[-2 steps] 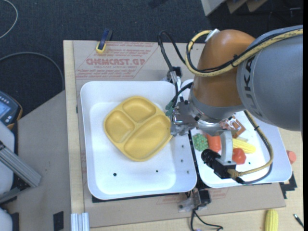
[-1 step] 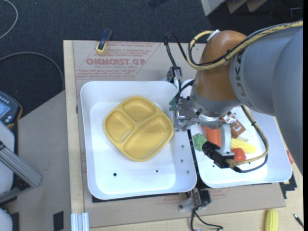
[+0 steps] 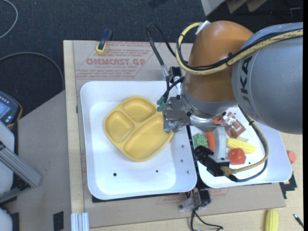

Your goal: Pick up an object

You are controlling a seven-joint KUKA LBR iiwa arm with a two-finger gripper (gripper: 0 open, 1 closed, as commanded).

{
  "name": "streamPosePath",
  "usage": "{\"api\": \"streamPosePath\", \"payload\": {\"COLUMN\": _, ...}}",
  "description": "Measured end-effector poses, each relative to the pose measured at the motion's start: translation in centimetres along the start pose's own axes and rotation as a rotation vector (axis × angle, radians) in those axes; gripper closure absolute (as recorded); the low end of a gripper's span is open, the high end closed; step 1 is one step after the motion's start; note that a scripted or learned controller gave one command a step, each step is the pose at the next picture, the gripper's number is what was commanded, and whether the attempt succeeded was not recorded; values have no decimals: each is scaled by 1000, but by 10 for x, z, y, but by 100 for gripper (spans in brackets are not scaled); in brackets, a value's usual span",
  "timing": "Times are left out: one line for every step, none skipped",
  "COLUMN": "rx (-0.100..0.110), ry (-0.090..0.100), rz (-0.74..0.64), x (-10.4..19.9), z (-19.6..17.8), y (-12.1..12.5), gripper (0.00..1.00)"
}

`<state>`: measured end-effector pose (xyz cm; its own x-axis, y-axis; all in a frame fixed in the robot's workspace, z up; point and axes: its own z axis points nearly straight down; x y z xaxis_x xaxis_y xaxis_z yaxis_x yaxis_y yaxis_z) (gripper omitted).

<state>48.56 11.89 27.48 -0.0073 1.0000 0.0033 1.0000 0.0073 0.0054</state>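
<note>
A: Where is the arm?

B: The grey arm with its orange band point(image 3: 219, 57) comes in from three o'clock and hangs over the seam between the two bins. Its gripper point(image 3: 168, 124) points down at the three o'clock edge of the yellow plastic divided plate point(image 3: 137, 127). I cannot tell whether it is apart or together; the metal block hides that.

A: And the plate?

B: It lies flat in the left shallow white bin point(image 3: 96, 177), toward twelve o'clock of the bin's middle, three compartments up. The gripper is touching or just above its rim; I cannot tell which.

A: What is in the other bin?

B: In the right white bin point(image 3: 274, 170), partly under the arm: a yellow toy corn cob point(image 3: 241, 146), a red toy tomato point(image 3: 237, 155), a small orange toy carrot point(image 3: 211, 139), a green toy piece point(image 3: 199, 140) and a brown-and-white toy point(image 3: 234, 124).

A: The surroundings?

B: The surface point(image 3: 125, 61) is a brown board with red lettering, dark carpet around it. A yellow-and-blue clamp point(image 3: 103, 41) sits at the twelve o'clock edge.

A: Room to move?

B: The left bin's floor is bare toward six and nine o'clock of the plate. The right bin is crowded and mostly shadowed by the arm.
</note>
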Motion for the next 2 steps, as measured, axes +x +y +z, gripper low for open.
{"api": "streamPosePath", "payload": {"rx": 0, "ry": -2, "rz": 3, "x": 26, "z": -35, "y": -6, "gripper": 100}}
{"api": "streamPosePath", "payload": {"rx": 0, "ry": -4, "rz": 12, "x": -27, "z": -62, "y": -6, "gripper": 100}}
